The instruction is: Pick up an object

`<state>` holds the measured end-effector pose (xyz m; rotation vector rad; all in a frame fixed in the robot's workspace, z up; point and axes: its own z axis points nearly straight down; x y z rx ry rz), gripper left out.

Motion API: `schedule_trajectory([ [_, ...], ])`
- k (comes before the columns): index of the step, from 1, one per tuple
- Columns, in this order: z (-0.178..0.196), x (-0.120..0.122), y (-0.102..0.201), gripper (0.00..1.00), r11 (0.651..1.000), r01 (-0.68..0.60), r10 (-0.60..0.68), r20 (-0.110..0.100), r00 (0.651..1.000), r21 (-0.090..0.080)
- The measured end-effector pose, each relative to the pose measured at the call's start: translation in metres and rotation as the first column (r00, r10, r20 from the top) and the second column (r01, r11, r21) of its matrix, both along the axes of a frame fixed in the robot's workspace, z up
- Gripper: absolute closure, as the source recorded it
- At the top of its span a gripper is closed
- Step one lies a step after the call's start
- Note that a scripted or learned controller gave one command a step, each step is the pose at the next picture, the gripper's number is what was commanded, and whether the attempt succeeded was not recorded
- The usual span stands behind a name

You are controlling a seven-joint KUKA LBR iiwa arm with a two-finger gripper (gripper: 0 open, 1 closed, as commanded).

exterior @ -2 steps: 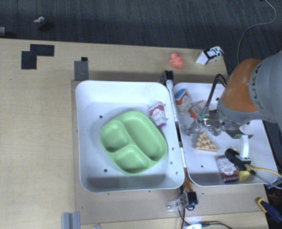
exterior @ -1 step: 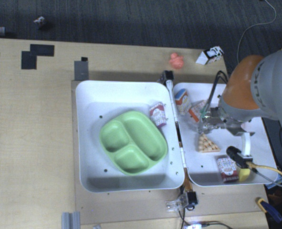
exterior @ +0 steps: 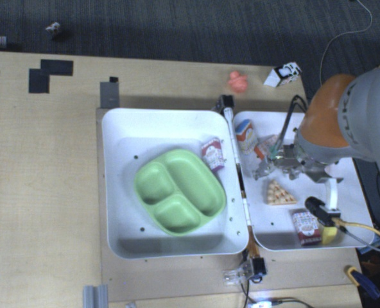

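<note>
Green divided plate point(exterior: 179, 189) centred in left bin point(exterior: 119, 172), red packet point(exterior: 212, 154) at its two o'clock. Gripper point(exterior: 267, 169) low in right bin point(exterior: 350, 191), opening impossible to tell, waffle wedge point(exterior: 279, 194) at five o'clock.

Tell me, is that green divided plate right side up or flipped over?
Right side up. The green plate lies in the left bin with its three hollow compartments facing upward, raised ridges showing between them. Nothing lies in the compartments.
</note>
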<state>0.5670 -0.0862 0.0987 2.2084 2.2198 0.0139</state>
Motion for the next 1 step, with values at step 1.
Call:
schedule_trajectory([
  [1, -0.0114, -0.0164, 0.0037, 0.0, 1.0, 0.003, -0.003, -0.003, 1.0, -0.001],
])
